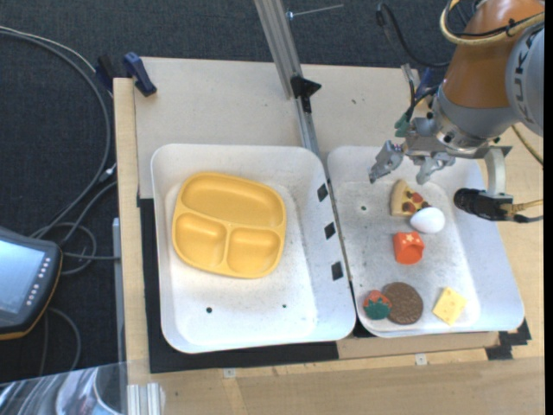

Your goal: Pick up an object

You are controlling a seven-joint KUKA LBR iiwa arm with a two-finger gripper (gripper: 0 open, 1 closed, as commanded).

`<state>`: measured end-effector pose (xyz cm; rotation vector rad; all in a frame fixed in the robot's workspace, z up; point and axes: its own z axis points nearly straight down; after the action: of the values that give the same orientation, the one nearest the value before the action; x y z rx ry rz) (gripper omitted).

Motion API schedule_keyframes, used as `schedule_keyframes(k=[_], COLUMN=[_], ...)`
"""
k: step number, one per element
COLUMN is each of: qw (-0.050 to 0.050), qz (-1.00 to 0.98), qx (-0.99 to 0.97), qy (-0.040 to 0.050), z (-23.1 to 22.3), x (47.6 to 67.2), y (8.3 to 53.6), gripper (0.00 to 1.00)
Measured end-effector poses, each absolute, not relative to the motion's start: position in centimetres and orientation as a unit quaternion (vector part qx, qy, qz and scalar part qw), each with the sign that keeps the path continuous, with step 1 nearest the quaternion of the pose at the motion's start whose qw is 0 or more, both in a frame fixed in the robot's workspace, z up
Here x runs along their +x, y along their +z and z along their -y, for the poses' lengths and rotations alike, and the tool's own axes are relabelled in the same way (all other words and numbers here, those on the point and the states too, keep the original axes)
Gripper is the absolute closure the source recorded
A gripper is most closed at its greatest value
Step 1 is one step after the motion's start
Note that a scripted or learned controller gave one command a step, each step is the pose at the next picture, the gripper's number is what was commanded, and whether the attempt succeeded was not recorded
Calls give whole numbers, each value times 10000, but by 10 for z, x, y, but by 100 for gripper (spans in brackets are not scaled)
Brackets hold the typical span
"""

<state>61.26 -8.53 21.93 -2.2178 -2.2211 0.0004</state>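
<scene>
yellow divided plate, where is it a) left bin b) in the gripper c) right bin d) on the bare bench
a: the yellow divided plate lies flat in the left bin, while the toy foods such as the pizza slice sit in the right bin.

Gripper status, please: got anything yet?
Gripper open, holding nothing, above right bin. Pizza slice nearest below it, white egg beside. Nothing blocking.

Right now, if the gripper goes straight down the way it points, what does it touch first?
Probably the pizza slice, just below the open gripper in the right bin. Depth is unclear from above, so it might land on bare bin floor beside it.
</scene>
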Motion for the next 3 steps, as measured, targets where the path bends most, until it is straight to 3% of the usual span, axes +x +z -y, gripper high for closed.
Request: schedule_keyframes(k=[1, 3], qw=[13, 37], qz=[7075, 7072], qx=[-7068, -7070], qy=[-1, 24], z=[85, 93], x=[613, 612], y=[219, 107], gripper=[0, 0])
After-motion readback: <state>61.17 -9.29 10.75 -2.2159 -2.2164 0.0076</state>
